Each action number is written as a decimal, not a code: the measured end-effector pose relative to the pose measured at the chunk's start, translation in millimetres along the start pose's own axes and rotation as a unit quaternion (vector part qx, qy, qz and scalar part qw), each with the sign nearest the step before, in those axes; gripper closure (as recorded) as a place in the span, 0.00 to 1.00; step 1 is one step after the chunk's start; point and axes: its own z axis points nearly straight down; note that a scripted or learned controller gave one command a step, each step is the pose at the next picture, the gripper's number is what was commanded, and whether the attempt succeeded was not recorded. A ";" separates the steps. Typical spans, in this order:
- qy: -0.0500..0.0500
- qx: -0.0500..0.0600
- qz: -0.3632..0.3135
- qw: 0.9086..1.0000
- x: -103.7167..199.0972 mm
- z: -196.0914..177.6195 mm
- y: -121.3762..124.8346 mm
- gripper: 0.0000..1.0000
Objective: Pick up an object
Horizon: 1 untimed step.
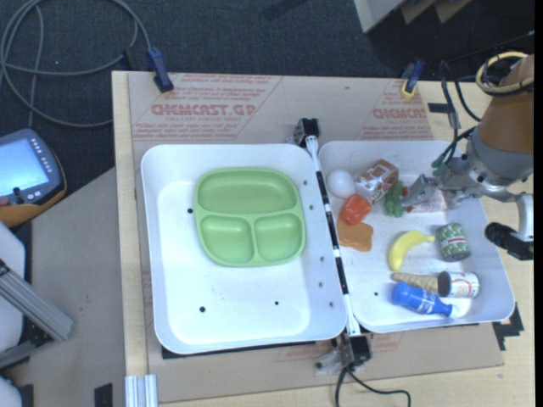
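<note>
The banana (410, 247), likely light, smooth plastic, lies mid-bin in the right bin (501, 308); its narrow middle suits a grasp. Can (453, 241) sits just beside it. The gripper (433, 192) hovers near the far edge; its opening cannot be told.

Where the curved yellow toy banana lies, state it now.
The curved yellow toy banana lies in the right white bin, mid-floor, between the orange block and the green-labelled can.

The arm (507, 117) reaches in from the counter's right edge, orange band uppermost, its gripper (434, 189) low over the right bin's far-right part.
</note>
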 end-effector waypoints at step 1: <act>0.000 0.000 0.000 1.000 60.6 47.4 -95.7 0.00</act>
